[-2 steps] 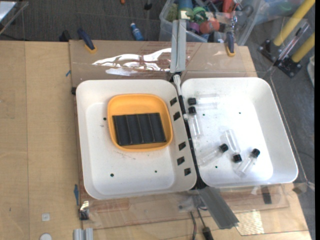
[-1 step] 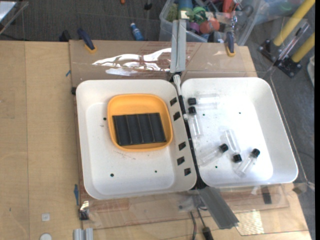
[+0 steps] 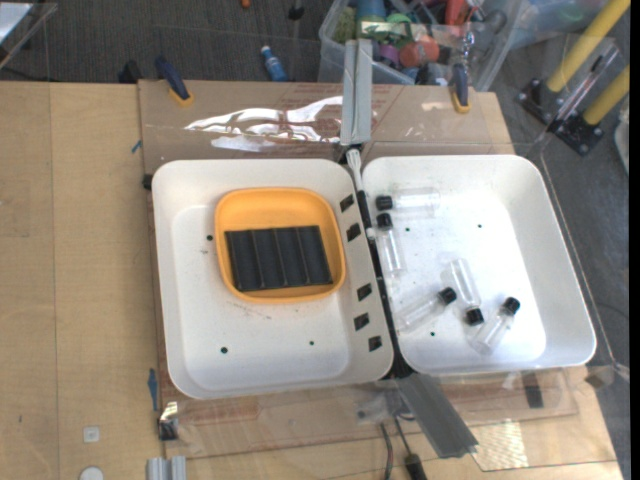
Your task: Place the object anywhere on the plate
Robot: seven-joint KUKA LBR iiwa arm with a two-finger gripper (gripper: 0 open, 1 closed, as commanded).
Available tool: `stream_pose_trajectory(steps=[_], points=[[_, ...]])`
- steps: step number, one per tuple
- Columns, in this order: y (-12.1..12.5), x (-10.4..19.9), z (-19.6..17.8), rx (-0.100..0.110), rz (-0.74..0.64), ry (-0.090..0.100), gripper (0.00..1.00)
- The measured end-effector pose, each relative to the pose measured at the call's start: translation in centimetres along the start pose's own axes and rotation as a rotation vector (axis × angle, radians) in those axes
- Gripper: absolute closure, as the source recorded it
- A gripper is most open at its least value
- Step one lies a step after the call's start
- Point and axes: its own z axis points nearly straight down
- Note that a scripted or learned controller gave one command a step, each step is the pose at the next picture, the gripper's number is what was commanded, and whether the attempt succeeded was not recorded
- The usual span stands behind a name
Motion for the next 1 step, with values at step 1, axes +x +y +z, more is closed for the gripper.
stream_pose_trajectory(steps=[1], points=[[0.82, 0.59, 0.08, 0.000, -0.335, -0.002, 1.00]])
